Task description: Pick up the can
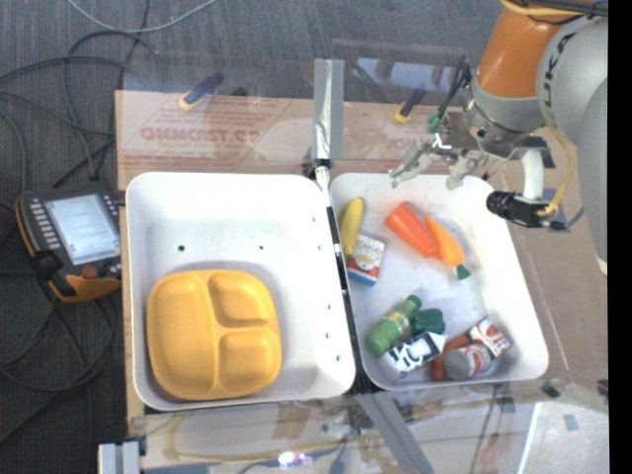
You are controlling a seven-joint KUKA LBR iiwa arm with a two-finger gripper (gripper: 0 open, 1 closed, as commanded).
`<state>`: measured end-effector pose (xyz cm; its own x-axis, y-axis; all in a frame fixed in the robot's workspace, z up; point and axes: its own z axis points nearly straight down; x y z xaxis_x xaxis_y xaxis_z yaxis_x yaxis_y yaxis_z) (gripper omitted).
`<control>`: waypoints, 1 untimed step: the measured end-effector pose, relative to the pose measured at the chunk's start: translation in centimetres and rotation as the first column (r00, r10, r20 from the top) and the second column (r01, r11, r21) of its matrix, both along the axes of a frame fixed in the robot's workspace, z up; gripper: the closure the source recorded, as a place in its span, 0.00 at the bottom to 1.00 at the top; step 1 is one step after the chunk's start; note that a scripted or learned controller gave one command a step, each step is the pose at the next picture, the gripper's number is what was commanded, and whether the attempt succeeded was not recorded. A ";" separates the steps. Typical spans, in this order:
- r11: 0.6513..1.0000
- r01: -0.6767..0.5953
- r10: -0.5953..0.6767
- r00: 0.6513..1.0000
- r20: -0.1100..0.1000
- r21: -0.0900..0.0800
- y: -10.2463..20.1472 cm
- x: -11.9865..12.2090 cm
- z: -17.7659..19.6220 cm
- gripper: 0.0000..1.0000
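1. Although the can (472, 352) is the target, the hand (437, 164) hangs well apart from it, over the far rim of the right bin (523, 294), with its fingers spread and nothing between them.
2. From the hand, the can lies toward the near edge of that bin, close to the near right corner. It rests on its side, grey end facing the camera, red and white label wrapped round the body.
3. It looks like a small metal can: stiff, unlikely to crush under a firm squeeze, and probably moderately heavy if full. Its smooth round wall is slippery and may roll when nudged.
4. I judge the best hold to be across the middle of the body, fingers closing on opposite sides of the curved wall, so it cannot spin out endwise.
5. Crowding is the risk. A black and white packet (413, 353) touches the can on the side away from the bin wall, and a green bottle (395, 326) lies just beyond that. One finger would need to slip between packet and can.
6. Nearer the hand lie two orange carrots (425, 235), a yellow banana (351, 223) and a small carton (366, 260), all well clear of the can.
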<state>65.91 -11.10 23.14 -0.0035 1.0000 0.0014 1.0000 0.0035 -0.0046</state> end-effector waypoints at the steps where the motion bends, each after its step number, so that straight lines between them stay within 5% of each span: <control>1: 0.989 0.150 -0.150 0.988 0.029 -0.004 -1.6 -4.4 -11.3 0.00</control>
<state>61.46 -12.70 11.85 0.1467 0.9892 -0.0027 0.9889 -0.1466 0.0247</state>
